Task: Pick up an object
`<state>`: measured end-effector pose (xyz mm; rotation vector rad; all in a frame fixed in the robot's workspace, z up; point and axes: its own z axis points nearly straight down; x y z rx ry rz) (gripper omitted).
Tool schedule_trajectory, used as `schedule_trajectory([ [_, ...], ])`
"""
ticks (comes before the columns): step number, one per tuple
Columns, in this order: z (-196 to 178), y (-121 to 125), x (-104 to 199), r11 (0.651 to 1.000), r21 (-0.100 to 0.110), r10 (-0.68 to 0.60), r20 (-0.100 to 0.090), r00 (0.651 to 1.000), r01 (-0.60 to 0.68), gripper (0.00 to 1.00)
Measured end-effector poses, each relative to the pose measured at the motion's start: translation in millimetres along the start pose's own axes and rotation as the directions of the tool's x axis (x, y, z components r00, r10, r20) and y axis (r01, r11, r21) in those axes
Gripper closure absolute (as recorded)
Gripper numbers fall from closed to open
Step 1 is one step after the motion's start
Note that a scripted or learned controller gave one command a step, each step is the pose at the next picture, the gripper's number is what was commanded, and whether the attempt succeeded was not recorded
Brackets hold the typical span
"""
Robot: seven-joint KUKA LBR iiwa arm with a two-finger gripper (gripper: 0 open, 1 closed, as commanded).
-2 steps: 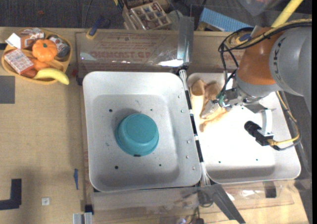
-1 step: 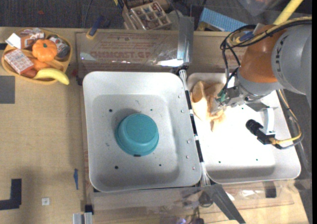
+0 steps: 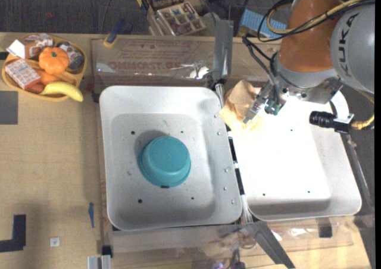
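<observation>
A teal bowl [image 3: 165, 160] lies upside down in the middle of the left white bin [image 3: 119, 202]. A crumpled tan, paper-like object [image 3: 240, 101] sits at the far left corner of the right white bin [image 3: 297, 172], partly over the rim between the bins. My gripper [image 3: 254, 113] reaches down from the grey and orange arm [image 3: 309, 36] and its tip is at the tan object's right edge, touching or nearly touching it. The arm hides the far right corner of the right bin.
A basket of toy fruit [image 3: 43, 70] stands on the bench at the far left. A clear plastic-wrapped tray [image 3: 155, 62] lies behind the left bin. A black cable fitting [image 3: 324, 120] hangs over the right bin's right side. Boxes and clutter [image 3: 175, 6] sit on the floor beyond.
</observation>
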<state>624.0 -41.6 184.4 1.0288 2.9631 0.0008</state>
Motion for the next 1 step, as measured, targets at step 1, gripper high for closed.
schedule_trajectory([
  [1, 1.4, -17.3, -5.2, 0.877, 0.004, 0.481, -0.001, 0.877, -0.481, 1.0],
])
